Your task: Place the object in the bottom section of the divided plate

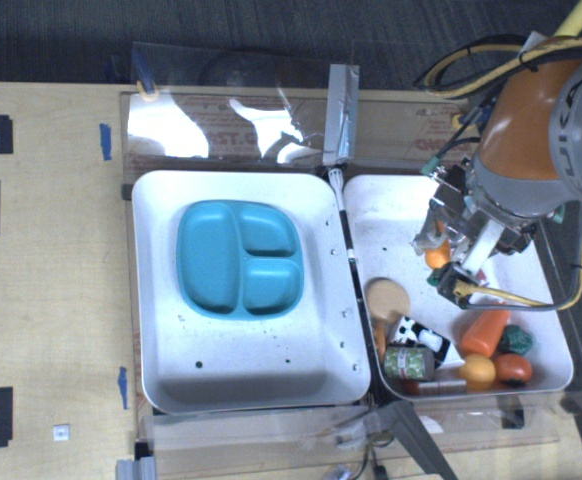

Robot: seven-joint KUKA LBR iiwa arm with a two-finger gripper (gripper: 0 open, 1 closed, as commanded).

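The camera view shows the arm's gripper [449,258] low over the right bin [561,368], and a small orange object [437,258] lies just beside its tip, on the bin floor. This small piece looks like the task's thing, but this is only a judgement; the task names no object. If the jaws are released or clenched cannot be told from here, because the wrist covers them, and the orange piece is not seen between them.

The piece looks small, rounded and smooth, probably a light plastic toy, stiff and not fragile. A round smooth thing can slip or roll away, so the jaws should take it across its widest middle, coming straight from above.

The other things in the right bin lie in its near part: a tan round disc [387,295], a black-and-white toy [418,334], a small jar with a green label [409,362], a carrot-like toy [483,331] with a dark green end, a yellow-orange fruit [479,370] and a red one [513,367]. They are well apart from the small piece, so they should not disturb a grasp.

The left bin [161,348] carries the blue divided plate [239,258], which has one large section and two smaller ones, and nothing lies in them.
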